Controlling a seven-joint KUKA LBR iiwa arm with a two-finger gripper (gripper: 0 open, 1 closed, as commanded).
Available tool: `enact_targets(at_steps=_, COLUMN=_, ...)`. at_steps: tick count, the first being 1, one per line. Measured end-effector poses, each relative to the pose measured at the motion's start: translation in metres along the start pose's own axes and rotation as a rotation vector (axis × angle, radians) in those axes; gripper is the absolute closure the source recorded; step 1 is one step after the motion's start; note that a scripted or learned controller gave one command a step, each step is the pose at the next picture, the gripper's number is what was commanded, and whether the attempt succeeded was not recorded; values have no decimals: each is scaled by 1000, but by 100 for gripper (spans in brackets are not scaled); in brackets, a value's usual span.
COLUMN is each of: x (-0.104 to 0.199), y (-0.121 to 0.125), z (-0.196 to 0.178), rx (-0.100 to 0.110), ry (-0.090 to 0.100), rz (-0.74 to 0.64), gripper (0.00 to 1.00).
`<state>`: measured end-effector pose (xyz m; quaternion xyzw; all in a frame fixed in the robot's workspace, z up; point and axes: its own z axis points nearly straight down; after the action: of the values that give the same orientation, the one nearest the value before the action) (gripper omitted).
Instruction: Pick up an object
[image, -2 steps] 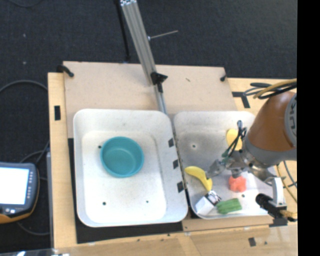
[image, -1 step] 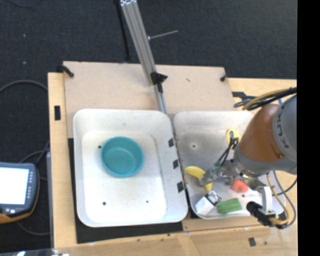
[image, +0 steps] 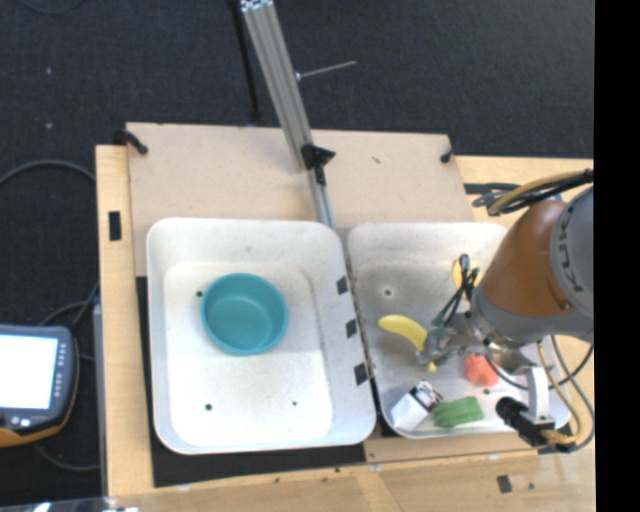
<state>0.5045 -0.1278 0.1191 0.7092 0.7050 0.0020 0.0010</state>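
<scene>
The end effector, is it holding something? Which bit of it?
Cannot be told. The end effector sits low in the right bin, just beside the banana, and nothing shows between its tips.

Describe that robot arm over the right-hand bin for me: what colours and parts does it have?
The arm is a thick, rounded tube, grey, with a broad orange band just above the wrist. Yellow and black cables loop along its upper side and more thin cables trail beneath it. At its end sits a small metal gripper, grey with dark parts, much slimmer than the arm itself.
</scene>
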Motion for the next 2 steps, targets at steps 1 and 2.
enact_targets(at_steps=1, x=0, y=1, z=-64, rx=-4, ry=-3, rz=-9, gripper=100)
enact_targets(at_steps=2, x=-1, y=4, z=-118, rx=-5, ry=-3, rz=-10, gripper=100)
